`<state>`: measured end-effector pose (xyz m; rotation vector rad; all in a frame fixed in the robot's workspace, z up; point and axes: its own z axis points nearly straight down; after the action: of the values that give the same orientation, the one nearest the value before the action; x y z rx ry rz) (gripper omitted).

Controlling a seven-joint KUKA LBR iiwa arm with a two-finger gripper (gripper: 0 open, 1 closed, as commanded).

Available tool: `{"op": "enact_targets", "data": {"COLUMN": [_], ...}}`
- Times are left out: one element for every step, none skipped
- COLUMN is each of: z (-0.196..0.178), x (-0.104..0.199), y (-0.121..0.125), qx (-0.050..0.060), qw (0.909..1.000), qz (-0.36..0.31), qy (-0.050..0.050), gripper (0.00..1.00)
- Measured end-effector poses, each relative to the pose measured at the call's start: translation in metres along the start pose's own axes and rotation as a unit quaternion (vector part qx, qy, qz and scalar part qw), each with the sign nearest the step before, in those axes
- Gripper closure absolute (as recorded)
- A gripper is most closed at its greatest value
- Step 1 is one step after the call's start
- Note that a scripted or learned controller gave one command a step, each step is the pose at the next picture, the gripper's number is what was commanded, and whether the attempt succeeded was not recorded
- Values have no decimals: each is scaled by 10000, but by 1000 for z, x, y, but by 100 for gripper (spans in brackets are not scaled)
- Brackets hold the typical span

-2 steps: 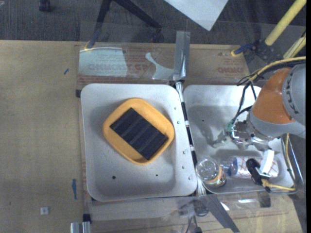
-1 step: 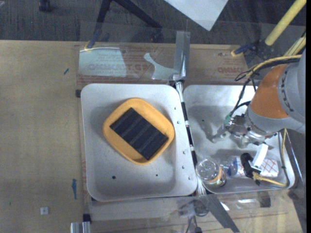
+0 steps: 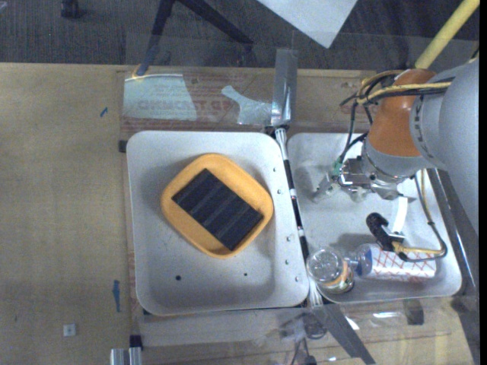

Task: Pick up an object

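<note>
An orange rounded tray-like object (image 3: 217,214) with a black ribbed panel on top lies in the middle of the left bin (image 3: 144,226). A clear plastic bottle (image 3: 373,265) with a red-checked label and a blue band lies on its side along the near edge of the right bin (image 3: 304,147). My gripper (image 3: 326,186) hangs low over the back left part of the right bin, pointing left toward the divider. It sits apart from the bottle, which lies nearer the camera. I see nothing held in it.
The grey arm with its orange band (image 3: 392,124) covers the right bin's back right corner. A metal bracket (image 3: 285,90) and a taped clear sheet (image 3: 163,97) sit behind the bins. A chair base (image 3: 163,6) stands on the floor beyond the bench.
</note>
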<state>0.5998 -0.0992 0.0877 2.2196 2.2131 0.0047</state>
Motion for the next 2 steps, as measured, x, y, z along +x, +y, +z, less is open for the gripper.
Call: {"op": "enact_targets", "data": {"z": [-71,-97], "x": [-27,31], "y": [-49,-50], "qx": [40,34], "qw": [9985,9962], "qz": [-543,873], "qy": [17,5], "gripper": [0,0]}}
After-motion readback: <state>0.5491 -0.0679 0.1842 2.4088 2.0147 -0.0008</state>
